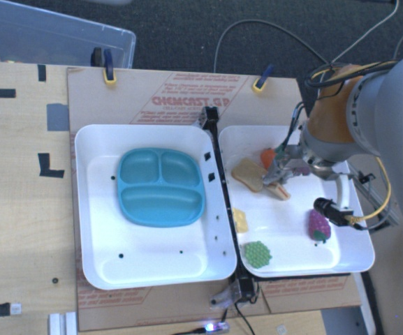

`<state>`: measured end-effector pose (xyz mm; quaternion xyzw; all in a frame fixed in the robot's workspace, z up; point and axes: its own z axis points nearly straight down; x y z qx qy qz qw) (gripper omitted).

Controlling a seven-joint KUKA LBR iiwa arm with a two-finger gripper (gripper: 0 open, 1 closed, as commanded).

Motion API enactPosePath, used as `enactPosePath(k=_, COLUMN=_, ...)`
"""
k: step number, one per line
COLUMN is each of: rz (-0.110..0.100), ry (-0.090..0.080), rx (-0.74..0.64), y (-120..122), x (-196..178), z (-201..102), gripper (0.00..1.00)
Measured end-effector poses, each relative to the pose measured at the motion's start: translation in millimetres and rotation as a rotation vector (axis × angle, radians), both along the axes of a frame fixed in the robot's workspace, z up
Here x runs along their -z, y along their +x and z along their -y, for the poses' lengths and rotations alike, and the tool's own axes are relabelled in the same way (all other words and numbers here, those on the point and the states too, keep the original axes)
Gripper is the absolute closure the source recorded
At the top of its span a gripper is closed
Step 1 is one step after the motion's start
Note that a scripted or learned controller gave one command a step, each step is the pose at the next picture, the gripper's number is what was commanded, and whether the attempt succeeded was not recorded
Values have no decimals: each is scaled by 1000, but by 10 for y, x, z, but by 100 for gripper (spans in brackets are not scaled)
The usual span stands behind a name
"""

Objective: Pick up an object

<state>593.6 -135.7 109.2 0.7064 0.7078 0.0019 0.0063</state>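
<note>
Bread slice (248, 174) and purple grapes (318, 225) flank open bin floor (281, 222).

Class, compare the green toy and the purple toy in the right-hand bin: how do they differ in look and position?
The green toy is round and sits near the bin's front edge; the purple toy is longer and lies further right, beside a black part of the arm. Both look bumpy, are small, and rest on the right bin floor.

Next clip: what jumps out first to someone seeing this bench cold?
The blue divided plate lying alone in the left bin. Then the grey arm's pincer down in the right bin at a tan bread slice, with a purple grape bunch and green ball nearer the front.
</note>
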Motion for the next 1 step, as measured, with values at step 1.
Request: enactPosePath(k=1, rz=-7, ry=6, rx=0, y=47, x=-613, z=-63, gripper=100)
